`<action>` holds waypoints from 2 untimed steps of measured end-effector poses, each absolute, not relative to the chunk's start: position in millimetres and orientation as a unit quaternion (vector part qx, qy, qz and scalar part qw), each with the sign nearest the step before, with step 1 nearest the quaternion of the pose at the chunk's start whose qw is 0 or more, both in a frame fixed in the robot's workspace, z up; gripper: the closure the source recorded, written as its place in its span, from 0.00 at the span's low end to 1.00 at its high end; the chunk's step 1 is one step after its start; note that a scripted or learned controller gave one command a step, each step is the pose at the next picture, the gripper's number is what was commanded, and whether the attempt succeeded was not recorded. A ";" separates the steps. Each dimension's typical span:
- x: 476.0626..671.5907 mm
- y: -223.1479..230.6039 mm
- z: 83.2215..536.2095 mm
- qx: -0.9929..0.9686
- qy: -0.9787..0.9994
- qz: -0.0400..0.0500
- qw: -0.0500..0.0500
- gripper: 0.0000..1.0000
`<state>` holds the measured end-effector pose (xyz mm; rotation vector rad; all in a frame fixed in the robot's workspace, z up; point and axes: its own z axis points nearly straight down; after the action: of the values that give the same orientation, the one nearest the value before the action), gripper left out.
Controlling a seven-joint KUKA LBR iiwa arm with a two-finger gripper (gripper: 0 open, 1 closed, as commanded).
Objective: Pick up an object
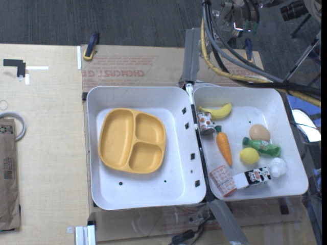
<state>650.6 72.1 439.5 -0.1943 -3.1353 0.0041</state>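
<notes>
Pale wooden surface [46, 152] bearing two bins — yellow plate [132, 141] left, carrot [224, 147] and banana [217, 111] right, loose for picking; claw state impossible to tell.

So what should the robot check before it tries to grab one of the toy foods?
1. Things to pick are in the right bin: ok. The banana, carrot and lemon lie there.
2. An easy target stands apart: ok. The banana has bare floor on most sides.
3. Crowded spots to avoid: not ok. The lemon touches the green toy, and the small carton leans on the cow-print box.
4. Yellow divided plate out of the way: ok, it sits in the left bin.
5. Gripper above a target: not ok, the arm is up past the bins' far edge.
6. Fingers open: cannot tell.
</notes>
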 end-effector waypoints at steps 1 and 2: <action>653.3 176.1 383.9 0.032 -0.999 0.001 0.001 1.00; 653.4 175.6 383.9 0.032 -0.999 0.001 0.001 0.00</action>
<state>653.4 175.6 383.9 0.1005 -3.1377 0.0023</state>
